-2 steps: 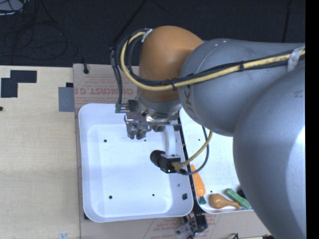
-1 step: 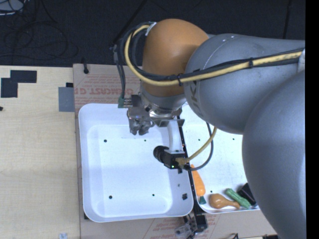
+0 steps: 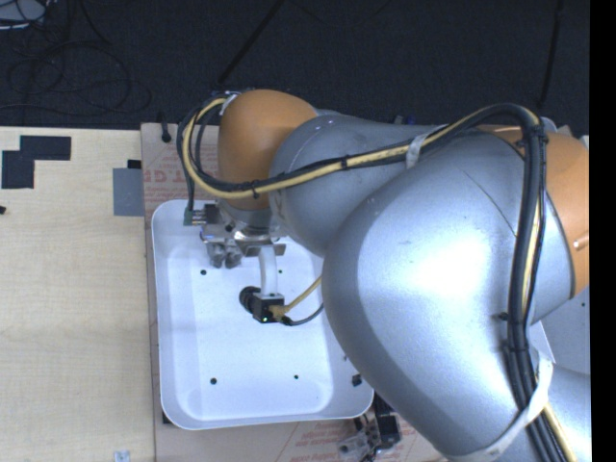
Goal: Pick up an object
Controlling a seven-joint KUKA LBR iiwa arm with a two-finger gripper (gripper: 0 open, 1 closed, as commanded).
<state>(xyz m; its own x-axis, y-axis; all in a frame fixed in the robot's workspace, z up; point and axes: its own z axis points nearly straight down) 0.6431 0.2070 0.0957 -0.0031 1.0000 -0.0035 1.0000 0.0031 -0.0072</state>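
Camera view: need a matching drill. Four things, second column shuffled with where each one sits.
Things
1. hand
2. white bin
3. grey rectangle
4. black stepped shape

Places
A. on the bench, its right side hidden under the arm
B. far left on the pale bench top
C. over the bin's far end, at the tip of the arm
D. on the bench top just left of the bin's far corner

Pairs: 1-C, 2-A, 3-D, 4-B
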